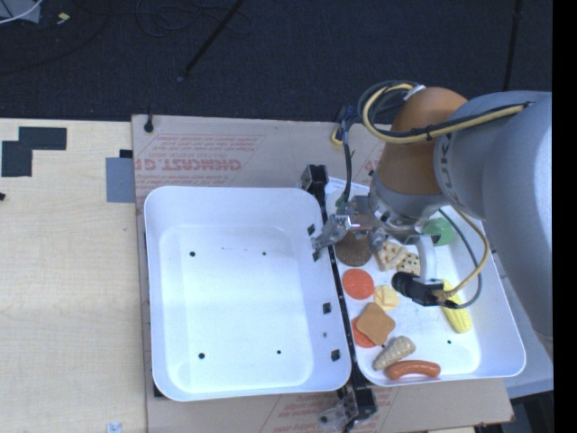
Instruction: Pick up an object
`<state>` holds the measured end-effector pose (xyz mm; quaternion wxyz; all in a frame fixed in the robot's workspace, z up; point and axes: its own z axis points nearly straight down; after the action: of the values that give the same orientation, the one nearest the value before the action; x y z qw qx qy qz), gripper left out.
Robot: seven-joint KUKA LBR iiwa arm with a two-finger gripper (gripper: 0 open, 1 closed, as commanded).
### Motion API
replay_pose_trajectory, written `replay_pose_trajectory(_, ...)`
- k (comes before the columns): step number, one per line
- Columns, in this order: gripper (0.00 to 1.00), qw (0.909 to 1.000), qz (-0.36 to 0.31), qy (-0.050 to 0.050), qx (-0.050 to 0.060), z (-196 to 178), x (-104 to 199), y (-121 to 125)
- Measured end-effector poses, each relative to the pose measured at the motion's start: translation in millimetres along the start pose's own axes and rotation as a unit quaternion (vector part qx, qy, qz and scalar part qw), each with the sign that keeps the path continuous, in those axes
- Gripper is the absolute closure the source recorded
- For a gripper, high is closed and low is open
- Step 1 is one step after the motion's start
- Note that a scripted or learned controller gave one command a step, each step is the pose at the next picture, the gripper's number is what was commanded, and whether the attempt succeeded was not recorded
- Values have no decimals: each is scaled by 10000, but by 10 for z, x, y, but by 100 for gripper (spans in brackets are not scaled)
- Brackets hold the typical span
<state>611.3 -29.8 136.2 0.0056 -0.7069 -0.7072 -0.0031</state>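
Gripper (379, 233) low over right bin (505, 354), centre-right of frame; whether it is spread or pinching cannot be told. Nearest candidates: brown disc (354, 253), crackers (397, 258). Advise centring on one item, clear of bin wall and red slice (359, 284)

A robotics lab: an industrial arm (478, 165) reaches over two white bins (171, 242) on a plywood tabletop (63, 287), loose cables (171, 7) on dark carpet behind.
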Motion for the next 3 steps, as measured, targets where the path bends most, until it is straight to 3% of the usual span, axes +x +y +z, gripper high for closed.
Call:
replay_pose_trajectory(1, 0, 10000, -43, -45, -31, -536, 899, 139)
replay_pose_trajectory(2, 0, 10000, -35, -44, -22, -1011, 1559, -100)
replay_pose_trajectory(3, 100, 10000, -20, -65, 16, -1072, 1517, -100)
